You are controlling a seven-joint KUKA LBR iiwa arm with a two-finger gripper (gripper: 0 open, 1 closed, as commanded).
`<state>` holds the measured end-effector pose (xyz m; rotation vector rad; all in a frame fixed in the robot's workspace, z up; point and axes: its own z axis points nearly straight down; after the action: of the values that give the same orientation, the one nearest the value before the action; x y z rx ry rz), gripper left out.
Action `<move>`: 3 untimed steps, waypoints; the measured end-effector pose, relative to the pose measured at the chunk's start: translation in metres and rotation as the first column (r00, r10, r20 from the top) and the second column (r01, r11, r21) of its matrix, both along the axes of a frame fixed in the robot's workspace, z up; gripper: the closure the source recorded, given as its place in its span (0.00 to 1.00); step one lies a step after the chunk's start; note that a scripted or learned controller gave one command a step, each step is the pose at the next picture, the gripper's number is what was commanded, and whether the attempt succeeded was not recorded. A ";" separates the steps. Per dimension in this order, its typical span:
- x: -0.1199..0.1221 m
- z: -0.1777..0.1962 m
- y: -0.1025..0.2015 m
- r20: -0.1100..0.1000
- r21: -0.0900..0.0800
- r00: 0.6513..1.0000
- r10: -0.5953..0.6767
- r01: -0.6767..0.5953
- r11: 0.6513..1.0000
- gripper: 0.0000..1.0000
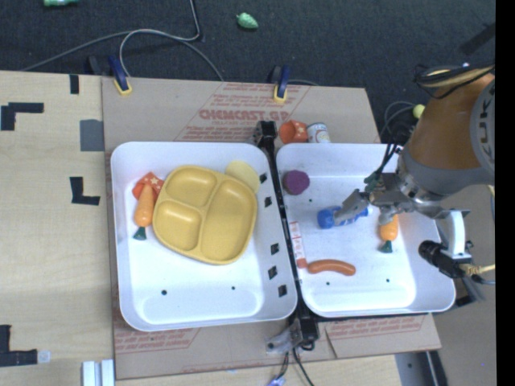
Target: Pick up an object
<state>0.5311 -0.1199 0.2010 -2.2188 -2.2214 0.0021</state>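
My gripper [368,207] hangs low over the middle of the right bin [426,300], on the grey arm with its orange band [451,131]. A blue object [332,216] lies just left of the gripper, touching or almost touching its tip. Just below the gripper on its right lies a small orange carrot [389,231]. A purple object [297,182] sits at the bin's upper left. An orange-red sausage [330,268] lies near the front.
The left bin [193,308] holds a yellow divided plate [205,213], a carrot [144,208], a red piece [148,184] and a pale yellow piece [241,171]. An orange object [293,131] and a small can [318,133] sit behind the bins.
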 end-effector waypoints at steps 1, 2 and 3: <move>0.003 -0.115 -0.002 0.005 0.000 1.000 0.000 0.000 1.000 0.00; 0.075 -0.115 -0.003 0.008 -0.002 1.000 0.001 -0.001 1.000 0.00; 0.074 -0.104 -0.002 0.005 0.000 1.000 0.001 -0.001 1.000 1.00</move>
<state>0.6055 -0.1224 0.0966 -2.2199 -2.2245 -0.0033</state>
